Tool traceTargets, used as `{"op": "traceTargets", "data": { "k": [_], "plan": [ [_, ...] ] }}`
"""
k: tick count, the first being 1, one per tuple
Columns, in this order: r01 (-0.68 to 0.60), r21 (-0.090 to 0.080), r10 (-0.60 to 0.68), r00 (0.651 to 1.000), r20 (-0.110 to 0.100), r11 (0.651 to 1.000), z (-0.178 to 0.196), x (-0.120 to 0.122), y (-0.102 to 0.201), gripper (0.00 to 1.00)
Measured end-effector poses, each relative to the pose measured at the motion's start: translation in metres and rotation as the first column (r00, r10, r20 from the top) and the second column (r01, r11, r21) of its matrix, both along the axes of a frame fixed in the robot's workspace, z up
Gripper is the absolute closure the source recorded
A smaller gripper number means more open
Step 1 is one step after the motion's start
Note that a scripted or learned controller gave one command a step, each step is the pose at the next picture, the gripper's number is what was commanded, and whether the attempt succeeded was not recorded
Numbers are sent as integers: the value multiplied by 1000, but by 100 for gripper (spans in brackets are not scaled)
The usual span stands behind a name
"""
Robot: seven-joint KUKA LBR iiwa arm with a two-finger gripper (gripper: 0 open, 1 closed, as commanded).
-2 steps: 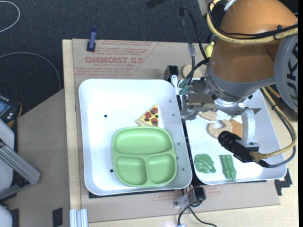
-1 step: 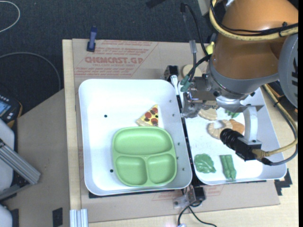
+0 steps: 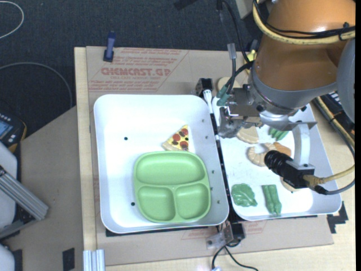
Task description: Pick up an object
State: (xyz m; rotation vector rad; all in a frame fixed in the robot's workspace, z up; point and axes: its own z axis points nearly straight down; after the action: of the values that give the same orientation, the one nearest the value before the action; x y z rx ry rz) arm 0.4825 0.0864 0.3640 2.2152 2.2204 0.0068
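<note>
Camera view has my gripper (image 3: 228, 123) low at the right bin's (image 3: 321, 205) near-divider edge, beside the flat tan pieces (image 3: 256, 154) I'd judge likeliest to grab, but how far it's spread I cannot tell.

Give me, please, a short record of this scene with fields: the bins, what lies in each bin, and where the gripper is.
left bin: green divided plate; toy pizza slice touching the plate's far edge
right bin: green leafy piece; green bean pod; tan food pieces, partly hidden by the arm
gripper: over the right bin's far left part, close to the wall between the bins
gripper holding: cannot tell
</note>
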Motion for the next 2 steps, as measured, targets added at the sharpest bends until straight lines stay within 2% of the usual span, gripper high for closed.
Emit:
{"op": "traceTargets", "data": {
  "k": [1,2],
  "plan": [
    [-2,7,2,1000,15,1000,181,-3,24,100],
    [9,-3,-9,1000,-21,1000,44,-4,-27,100]
  ]
}}
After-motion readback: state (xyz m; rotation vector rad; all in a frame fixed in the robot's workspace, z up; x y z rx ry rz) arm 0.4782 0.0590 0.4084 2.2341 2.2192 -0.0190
